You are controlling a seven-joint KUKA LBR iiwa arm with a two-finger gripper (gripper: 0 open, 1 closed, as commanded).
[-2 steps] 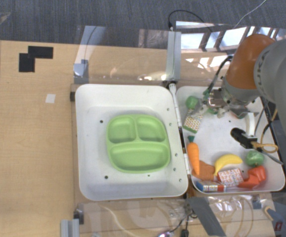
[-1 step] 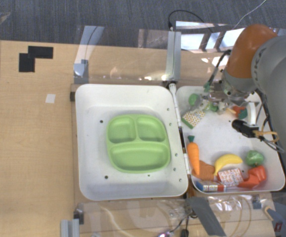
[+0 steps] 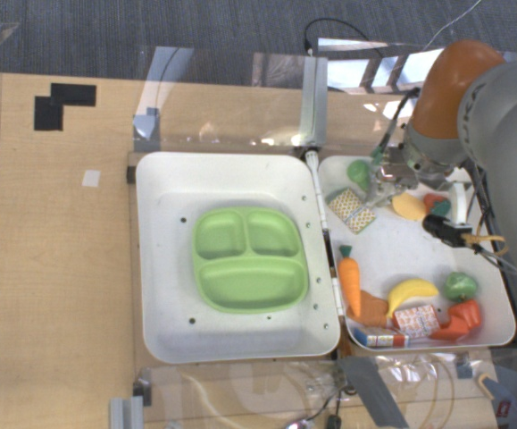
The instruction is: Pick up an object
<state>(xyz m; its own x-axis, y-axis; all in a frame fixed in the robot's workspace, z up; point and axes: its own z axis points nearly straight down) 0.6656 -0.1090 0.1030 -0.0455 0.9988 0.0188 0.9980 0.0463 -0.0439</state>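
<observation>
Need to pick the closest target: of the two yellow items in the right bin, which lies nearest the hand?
The yellow lemon-like piece at the bin's far side, just right of the hand. The banana lies toward the near edge, by the carrot.

Green divided plate (image 3: 249, 259) in left bin (image 3: 160, 329)

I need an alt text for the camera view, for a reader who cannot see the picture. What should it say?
A grey robot arm reaches from the right, its gripper low over the far end of the right white bin, which holds toy food: a carrot, a banana and more. The left white bin holds a green divided plate.
</observation>
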